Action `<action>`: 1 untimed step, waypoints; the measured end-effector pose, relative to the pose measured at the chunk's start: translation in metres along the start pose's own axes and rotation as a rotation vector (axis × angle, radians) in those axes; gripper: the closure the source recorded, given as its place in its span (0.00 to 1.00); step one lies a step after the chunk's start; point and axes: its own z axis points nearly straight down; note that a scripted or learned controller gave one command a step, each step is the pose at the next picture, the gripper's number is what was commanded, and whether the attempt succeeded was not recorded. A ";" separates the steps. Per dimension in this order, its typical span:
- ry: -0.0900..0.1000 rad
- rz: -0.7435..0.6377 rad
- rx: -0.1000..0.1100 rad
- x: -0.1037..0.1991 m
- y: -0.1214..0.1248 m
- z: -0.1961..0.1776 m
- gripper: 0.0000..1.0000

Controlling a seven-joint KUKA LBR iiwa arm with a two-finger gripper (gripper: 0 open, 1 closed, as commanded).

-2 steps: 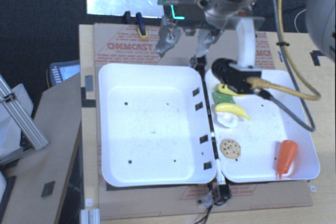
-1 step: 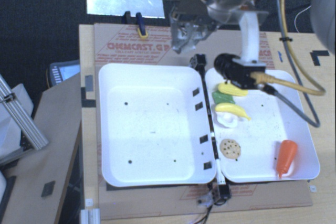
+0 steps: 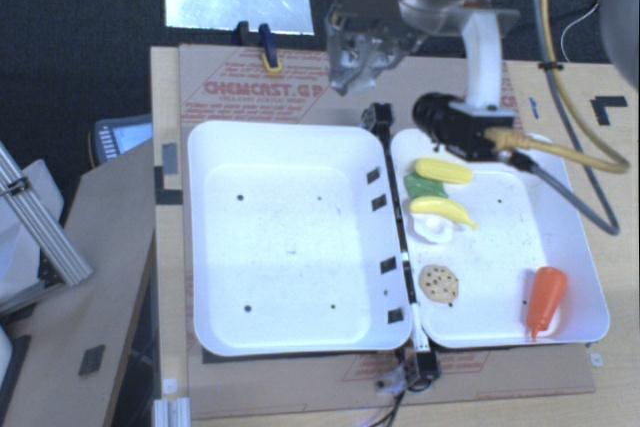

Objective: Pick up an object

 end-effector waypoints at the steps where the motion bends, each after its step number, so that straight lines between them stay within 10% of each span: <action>1: -0.003 0.006 0.001 0.019 0.036 0.022 1.00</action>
